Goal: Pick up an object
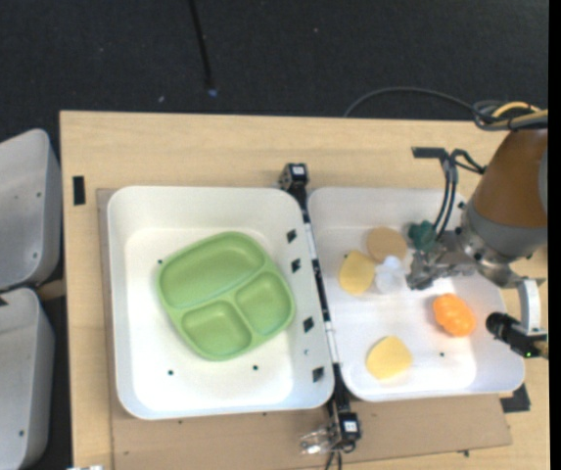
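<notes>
The right bin [358,380] holds a yellow piece [356,273] at its left, a tan round piece [386,244] behind it, a small white piece [390,275] beside them, an orange piece [453,315] and a second yellow piece [389,358] near the front. My gripper [421,275] reaches down into the right bin from the right, just right of the white piece and left of the orange one. A small teal thing [421,232] sits by the wrist.
The left bin [143,380] holds a green three-compartment plate [225,295]. A divider rail with black clips [311,282] runs between the bins. Cables [446,194] hang near the arm. White chairs [6,223] stand off the bench's left side.
</notes>
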You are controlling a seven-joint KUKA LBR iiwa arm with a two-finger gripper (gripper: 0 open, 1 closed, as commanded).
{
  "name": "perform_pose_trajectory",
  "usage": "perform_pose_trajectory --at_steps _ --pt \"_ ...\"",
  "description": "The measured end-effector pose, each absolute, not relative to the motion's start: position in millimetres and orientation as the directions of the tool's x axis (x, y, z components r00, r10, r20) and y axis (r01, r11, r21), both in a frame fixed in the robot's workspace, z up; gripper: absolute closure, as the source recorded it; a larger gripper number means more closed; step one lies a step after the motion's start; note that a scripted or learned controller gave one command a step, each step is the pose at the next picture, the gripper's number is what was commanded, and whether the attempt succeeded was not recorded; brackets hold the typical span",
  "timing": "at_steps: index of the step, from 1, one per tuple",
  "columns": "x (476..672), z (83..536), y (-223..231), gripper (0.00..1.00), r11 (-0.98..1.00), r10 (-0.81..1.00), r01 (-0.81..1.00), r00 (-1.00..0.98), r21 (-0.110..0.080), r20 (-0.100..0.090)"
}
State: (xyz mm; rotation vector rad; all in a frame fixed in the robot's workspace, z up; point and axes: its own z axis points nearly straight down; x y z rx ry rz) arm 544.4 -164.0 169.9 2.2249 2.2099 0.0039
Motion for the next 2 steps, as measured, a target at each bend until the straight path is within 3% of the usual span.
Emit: perform_pose_trajectory --at_steps 1,2 --pt "550.4 231.9 -159.5 1.0 0.003 1.0 1.0 -0.003 0.009 -0.003" --pt "551.7 261.1 -160.9 1.0 0.004 1.0 1.0 -0.004 0.005 -0.002"
